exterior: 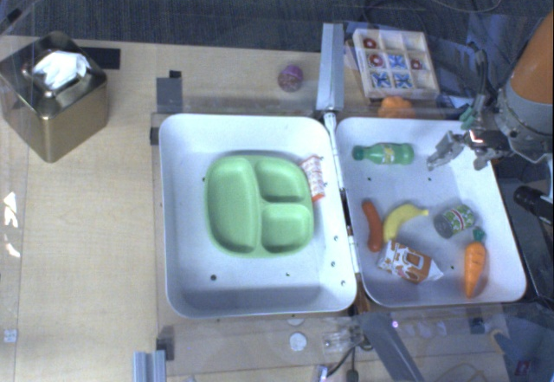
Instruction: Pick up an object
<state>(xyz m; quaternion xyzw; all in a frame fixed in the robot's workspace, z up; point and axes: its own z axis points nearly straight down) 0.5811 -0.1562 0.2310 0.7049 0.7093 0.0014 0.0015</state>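
While the arm reaches in from the right, its gripper [461, 149] hangs over the far right part of the right bin [511, 281] with its two fingers spread apart and nothing between them. Left of the gripper, a green bottle [383, 152] lies on its side near the bin's far wall. Nearer lie a red sausage [373, 224], a banana [403, 218], a small carton [407, 263], a green can [455, 220] and a carrot [473, 266], all apart from the fingers. Over in the left bin [186, 281] sits a green divided tray [259, 204] with a small packet [314, 176] at its right edge.
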